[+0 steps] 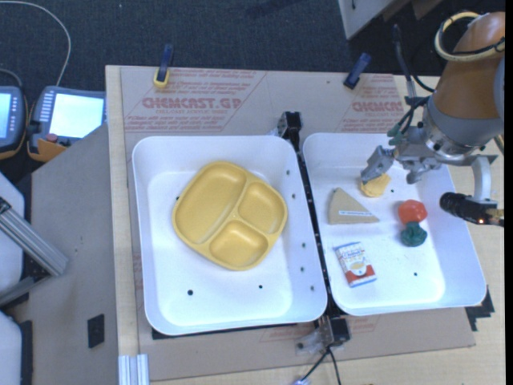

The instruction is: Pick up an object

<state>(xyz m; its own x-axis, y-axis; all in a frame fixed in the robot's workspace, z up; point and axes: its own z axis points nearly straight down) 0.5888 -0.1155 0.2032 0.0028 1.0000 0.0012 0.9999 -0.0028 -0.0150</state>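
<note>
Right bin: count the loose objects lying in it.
5: yellow piece under the gripper, tan wedge left-centre, red piece above green piece, small carton nearest. The arm may hide more.

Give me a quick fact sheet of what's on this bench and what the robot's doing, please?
Left bin: holds a yellow divided plate
Right bin: holds a tan wedge, a small yellow piece, a red piece, a dark green piece and a small red and white packet
Arm: reaches in from the right over the right bin
Pincer: low over the small yellow piece, at the far side of the bin
Held item: nothing visibly gripped
</note>
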